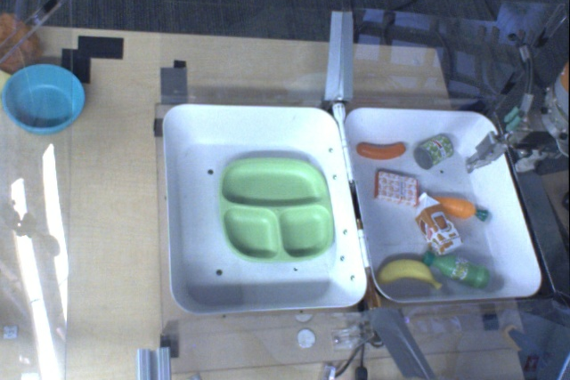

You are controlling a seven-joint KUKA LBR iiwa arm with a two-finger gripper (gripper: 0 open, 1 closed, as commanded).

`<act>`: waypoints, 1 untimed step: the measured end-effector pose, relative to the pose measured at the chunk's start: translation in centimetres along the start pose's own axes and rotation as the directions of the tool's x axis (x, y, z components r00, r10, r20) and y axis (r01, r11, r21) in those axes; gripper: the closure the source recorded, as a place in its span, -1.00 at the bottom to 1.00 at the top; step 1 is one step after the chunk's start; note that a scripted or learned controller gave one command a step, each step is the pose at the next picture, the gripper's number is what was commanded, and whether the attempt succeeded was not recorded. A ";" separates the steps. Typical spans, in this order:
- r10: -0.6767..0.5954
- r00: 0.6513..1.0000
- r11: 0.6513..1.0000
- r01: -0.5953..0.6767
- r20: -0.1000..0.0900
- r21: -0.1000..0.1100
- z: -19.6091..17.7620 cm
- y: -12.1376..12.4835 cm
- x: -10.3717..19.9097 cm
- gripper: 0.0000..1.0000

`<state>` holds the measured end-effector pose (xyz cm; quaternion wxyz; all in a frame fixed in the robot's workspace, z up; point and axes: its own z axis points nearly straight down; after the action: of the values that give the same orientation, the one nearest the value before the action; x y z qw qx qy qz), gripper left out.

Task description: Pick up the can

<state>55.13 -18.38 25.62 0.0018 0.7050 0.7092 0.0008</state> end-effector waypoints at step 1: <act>0.105 0.994 0.994 -0.105 -0.001 0.001 6.8 7.6 -1.2 -1.00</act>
<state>62.81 -19.58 18.81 0.0013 0.7414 0.6710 0.0008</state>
